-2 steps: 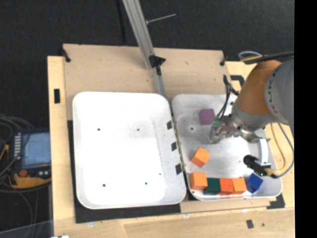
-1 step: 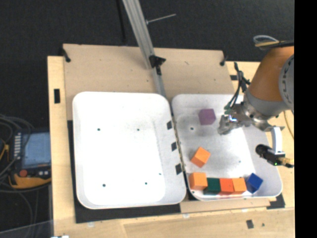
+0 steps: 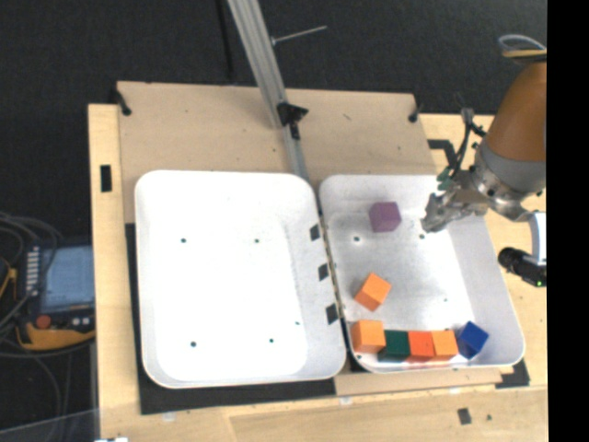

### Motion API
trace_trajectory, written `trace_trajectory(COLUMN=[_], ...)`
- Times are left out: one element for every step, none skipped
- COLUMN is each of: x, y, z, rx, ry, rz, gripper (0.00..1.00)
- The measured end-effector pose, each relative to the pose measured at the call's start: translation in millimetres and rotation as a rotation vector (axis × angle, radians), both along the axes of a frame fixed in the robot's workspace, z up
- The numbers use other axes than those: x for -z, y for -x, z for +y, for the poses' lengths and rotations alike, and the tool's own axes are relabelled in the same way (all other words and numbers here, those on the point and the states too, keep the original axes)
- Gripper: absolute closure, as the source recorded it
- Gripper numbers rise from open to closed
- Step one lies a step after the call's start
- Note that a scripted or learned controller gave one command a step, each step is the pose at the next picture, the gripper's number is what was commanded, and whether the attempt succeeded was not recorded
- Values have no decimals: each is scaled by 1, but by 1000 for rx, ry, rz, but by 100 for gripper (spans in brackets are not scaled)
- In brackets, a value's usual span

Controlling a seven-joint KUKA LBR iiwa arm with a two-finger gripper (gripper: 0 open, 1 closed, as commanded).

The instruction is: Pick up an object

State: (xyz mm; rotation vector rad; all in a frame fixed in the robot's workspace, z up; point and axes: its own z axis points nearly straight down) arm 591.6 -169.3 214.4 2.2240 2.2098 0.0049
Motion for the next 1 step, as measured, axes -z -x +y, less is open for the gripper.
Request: trace_trajectory(x=[-64], y=[3], z=[0], rx=[-9], ry=[0], rz=[-2], gripper=[100])
